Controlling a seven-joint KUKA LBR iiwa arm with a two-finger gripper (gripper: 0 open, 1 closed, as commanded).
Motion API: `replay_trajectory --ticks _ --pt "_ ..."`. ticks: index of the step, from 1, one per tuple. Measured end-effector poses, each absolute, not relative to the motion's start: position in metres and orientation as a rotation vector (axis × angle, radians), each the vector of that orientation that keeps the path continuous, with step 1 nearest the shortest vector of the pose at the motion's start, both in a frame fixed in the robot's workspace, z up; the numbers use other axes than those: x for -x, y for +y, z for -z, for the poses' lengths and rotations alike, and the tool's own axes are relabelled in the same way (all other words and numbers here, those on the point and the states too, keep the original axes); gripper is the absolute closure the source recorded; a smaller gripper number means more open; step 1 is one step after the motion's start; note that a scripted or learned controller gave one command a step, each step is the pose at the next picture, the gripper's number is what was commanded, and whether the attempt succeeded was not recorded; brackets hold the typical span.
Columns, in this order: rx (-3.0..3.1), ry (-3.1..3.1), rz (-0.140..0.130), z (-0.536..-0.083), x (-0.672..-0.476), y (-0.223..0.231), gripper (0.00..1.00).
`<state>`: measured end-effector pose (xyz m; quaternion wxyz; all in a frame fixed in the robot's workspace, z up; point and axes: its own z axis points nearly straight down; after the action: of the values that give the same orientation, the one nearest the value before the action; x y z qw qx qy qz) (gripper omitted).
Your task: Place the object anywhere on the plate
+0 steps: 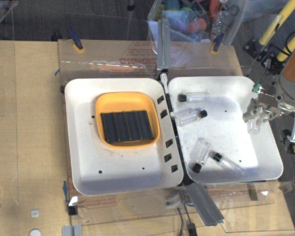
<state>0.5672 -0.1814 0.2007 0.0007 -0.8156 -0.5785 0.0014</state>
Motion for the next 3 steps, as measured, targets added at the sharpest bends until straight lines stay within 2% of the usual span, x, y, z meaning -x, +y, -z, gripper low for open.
replay_trajectory --ticks 1,2,3 --pt "2.562 -1.817 -0.004 -0.201 -0.567 -0.181 0.00" --pt "2.539 -1.852 -0.003 -0.186 -0.619 -0.206 0.00" --pt "2.459 -1.958 -0.001 -0.223 -0.662 -0.215 0.00"
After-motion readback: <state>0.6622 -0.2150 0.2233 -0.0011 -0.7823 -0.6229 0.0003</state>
